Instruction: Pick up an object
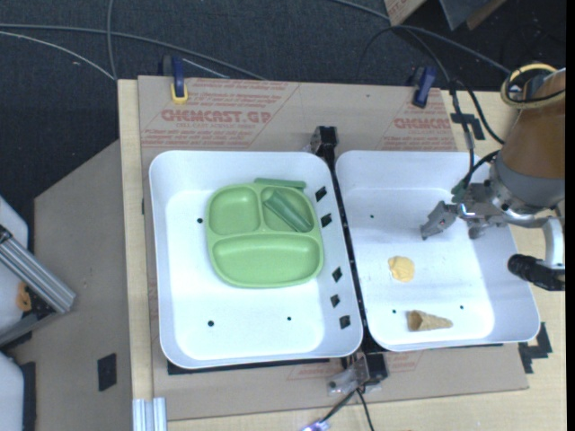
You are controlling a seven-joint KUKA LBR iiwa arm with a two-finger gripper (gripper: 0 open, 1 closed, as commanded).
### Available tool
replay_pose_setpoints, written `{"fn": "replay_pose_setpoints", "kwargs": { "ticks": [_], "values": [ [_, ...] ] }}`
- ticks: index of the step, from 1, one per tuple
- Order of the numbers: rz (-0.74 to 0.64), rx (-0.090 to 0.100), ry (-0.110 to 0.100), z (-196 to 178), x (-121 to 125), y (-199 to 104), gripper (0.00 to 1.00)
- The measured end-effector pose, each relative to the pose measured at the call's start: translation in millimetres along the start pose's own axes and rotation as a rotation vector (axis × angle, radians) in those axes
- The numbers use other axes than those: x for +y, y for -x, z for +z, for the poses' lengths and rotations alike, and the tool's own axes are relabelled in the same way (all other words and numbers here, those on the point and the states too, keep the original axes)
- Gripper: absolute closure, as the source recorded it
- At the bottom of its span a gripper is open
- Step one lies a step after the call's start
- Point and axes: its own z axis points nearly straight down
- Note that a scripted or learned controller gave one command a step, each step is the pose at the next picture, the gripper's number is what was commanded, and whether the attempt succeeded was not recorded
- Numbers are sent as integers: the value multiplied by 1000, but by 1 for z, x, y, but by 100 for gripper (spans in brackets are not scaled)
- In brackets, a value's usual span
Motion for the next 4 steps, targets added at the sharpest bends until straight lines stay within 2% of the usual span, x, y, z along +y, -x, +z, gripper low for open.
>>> {"fn": "replay_pose_setpoints", "kwargs": {
  "ticks": [1, 2, 3, 4],
  "values": [
    [-1, 0, 0, 55, -7, -1, 0],
    [-1, -1, 3, 66, -7, -2, 0],
    [0, -1, 7, 54, -7, -2, 100],
    [-3, -4, 14, -4, 2, -8, 100]
  ]
}}
